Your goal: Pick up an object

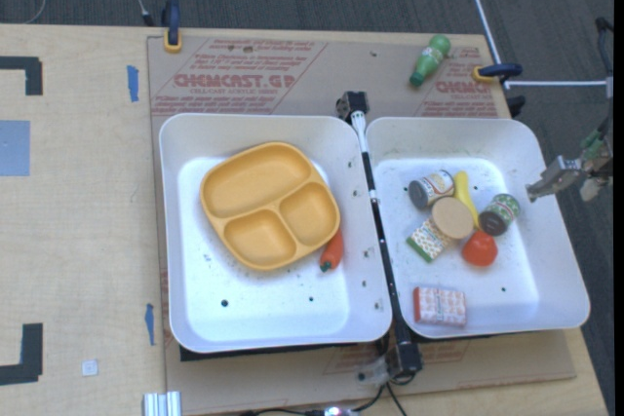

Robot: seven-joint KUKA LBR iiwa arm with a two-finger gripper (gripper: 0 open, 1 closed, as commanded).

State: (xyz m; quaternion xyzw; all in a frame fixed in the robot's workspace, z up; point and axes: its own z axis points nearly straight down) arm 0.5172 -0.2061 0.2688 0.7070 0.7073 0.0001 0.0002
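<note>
A: Gripper (558, 178) sits at the outer rim of the shallow white right-hand bin (556, 292), on the side away from the divider, w/ nothing between its fingers that we can see. We can't tell how far they're parted; too small and blurred at that edge.

B: Candidates for the pick?

A: All in that same bin, clustered near its centre. Round tan disc (452, 217) is our landmark. Touching it on the divider side: small tin w/ yellow label (432, 187), lying on its side. Thin yellow banana-like stick (465, 198) runs along the disc's gripper side. Green-labelled tin (499, 213) lies just beyond that, nearest the gripper. Red tomato-like ball (480, 250) touches the disc toward the bin's near wall; small green-and-white packet (428, 240) also below the disc, divider side. Red-and-white box (440, 305) lies apart, closer to the near wall.

B: Why does placement matter?

A: The cluster is tight, so we judge fingers would foul neighbours. The box, standing clear, looks the cleanest target; the green-labelled tin is the shortest reach.

B: Other bin?

A: Yellow three-compartment plastic plate (270, 205), orange-red carrot-like piece (332, 252) at its edge. No pick has begun, in our judgement.
</note>
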